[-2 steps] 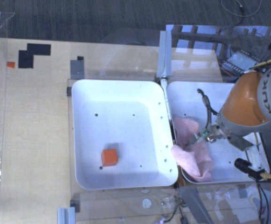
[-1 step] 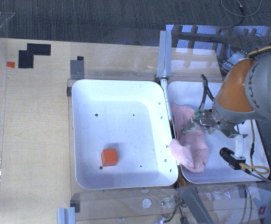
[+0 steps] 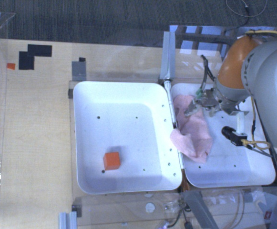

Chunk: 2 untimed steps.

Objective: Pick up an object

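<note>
A pink cloth (image 3: 193, 128) lies crumpled along the left side of the right bin (image 3: 233, 171), with one corner draped over the divider between the bins. An orange block (image 3: 112, 161) sits in the lower left part of the left bin (image 3: 124, 104). My gripper (image 3: 199, 104) hangs over the upper part of the right bin, its tip right at the top edge of the pink cloth. The grey arm with its orange band reaches in from the right above it.
On the wooden bench at the far left there are black shapes (image 3: 33, 55) and a small orange square (image 3: 11, 66). A metal rail (image 3: 167, 56) runs up between the bins.
</note>
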Each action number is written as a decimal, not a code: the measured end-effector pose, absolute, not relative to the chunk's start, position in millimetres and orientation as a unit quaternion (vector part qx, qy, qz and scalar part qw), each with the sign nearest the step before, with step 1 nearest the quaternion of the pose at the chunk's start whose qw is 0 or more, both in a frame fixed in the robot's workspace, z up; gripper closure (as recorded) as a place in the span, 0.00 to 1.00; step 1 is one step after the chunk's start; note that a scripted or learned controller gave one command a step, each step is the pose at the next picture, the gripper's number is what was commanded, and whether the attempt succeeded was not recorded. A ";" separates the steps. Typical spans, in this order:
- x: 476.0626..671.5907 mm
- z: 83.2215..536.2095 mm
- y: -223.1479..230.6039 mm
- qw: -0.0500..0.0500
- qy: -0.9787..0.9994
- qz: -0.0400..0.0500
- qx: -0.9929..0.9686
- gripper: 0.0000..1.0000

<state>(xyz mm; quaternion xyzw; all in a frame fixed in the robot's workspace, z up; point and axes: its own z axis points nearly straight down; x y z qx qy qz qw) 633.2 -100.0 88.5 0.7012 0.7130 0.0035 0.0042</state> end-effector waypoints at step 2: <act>607.4 89.3 -120.1 0.005 0.787 0.003 0.617 0.00</act>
